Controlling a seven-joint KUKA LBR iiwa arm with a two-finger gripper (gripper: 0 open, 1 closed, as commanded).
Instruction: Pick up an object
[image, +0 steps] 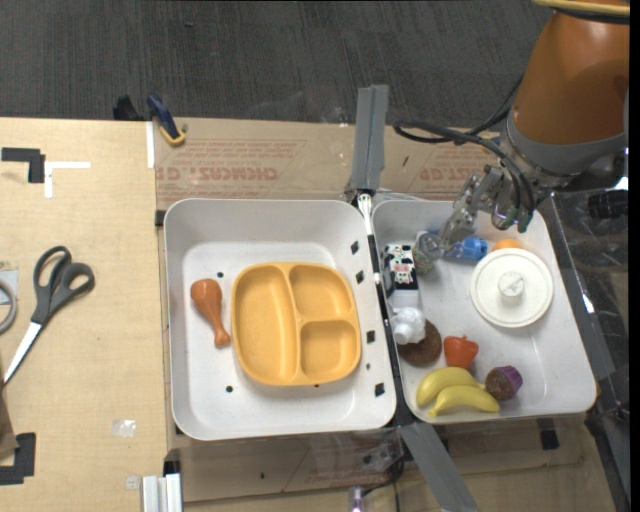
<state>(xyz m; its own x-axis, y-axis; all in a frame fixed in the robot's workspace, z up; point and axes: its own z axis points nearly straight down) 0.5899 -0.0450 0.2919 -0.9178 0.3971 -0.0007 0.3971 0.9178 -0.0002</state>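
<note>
My gripper (452, 230) reaches down from the upper right into the back of the right bin (570, 330). Its tip hangs just over a small blue object (472, 247) and a grey piece (428, 246) beside it. Nearby lie a black-and-white patterned box (401, 268), a white round lidded dish (512, 287) and a bit of orange (508, 243) behind the dish. Toward the front are a white lump (408, 322) on a brown round thing (424, 348), a red pepper (460, 350), a banana (455, 390) and a purple item (503, 381).
The left bin (190, 390) holds a yellow divided plate (296, 322) and a brown drumstick (210, 308). Scissors (50, 290) lie on the wooden bench at the left. A blue and yellow clip (165, 118) sits behind the bins.
</note>
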